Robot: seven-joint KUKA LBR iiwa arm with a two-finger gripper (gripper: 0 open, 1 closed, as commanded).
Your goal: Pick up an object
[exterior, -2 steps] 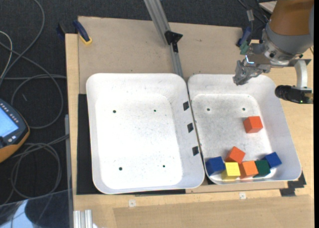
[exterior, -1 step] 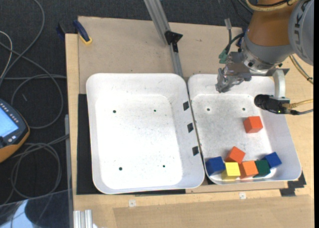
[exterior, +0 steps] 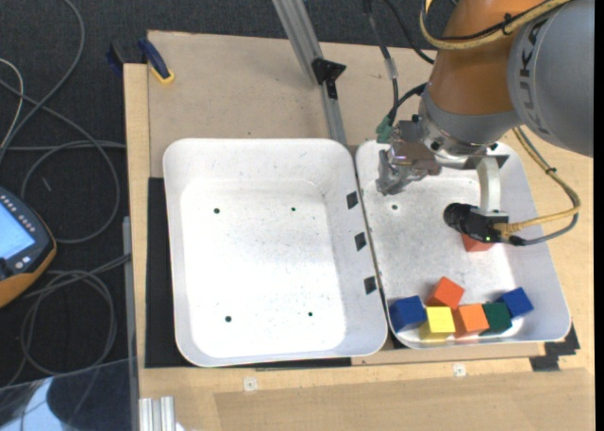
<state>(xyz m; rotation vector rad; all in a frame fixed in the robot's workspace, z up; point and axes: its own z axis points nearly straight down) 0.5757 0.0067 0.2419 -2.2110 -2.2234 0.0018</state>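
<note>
The gripper (exterior: pixel 392 184) hangs over the upper left of the right bin (exterior: pixel 415 231), close to the divider; whether its fingers are apart or together cannot be told, and nothing shows between them. The blocks (exterior: pixel 458 311) lie clustered at that bin's near edge, well apart from the gripper: blue, yellow, orange, green. A red block (exterior: pixel 477 243) sits by the black fitting. The left bin (exterior: pixel 260 240) rests alongside on the tabletop (exterior: pixel 236 80).

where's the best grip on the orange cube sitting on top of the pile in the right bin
Probably the orange cube from straight above, pinching two opposite side faces. It sits tilted on the row of blocks, its upper part free, while the yellow block and the second orange block crowd it from below.
</note>
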